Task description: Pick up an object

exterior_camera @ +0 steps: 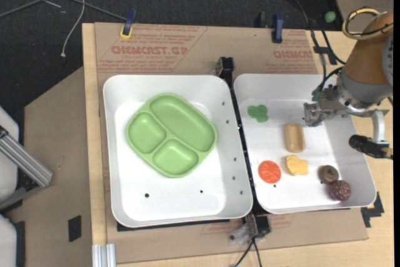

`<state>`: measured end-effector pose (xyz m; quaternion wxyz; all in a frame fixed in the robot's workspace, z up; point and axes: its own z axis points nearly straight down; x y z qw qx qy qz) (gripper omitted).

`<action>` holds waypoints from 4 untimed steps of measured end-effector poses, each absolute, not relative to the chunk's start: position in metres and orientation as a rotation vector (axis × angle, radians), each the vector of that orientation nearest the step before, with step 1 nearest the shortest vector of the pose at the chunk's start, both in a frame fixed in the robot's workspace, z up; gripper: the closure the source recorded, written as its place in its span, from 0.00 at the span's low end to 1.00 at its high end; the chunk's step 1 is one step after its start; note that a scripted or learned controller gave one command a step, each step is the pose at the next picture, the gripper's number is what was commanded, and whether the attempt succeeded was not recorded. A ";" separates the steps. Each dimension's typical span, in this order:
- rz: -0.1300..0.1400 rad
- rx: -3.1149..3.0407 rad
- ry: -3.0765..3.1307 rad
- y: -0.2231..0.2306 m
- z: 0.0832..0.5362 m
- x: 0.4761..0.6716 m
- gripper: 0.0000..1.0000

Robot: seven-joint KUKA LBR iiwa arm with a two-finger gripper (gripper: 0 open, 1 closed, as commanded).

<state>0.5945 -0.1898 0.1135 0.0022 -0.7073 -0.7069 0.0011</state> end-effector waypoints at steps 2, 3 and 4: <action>-0.004 -2.226 -2.224 -0.192 0.174 0.590 1.00; -0.004 -2.225 -2.226 -0.193 0.218 0.592 1.00; -0.006 -2.225 -2.228 -0.194 0.274 0.593 1.00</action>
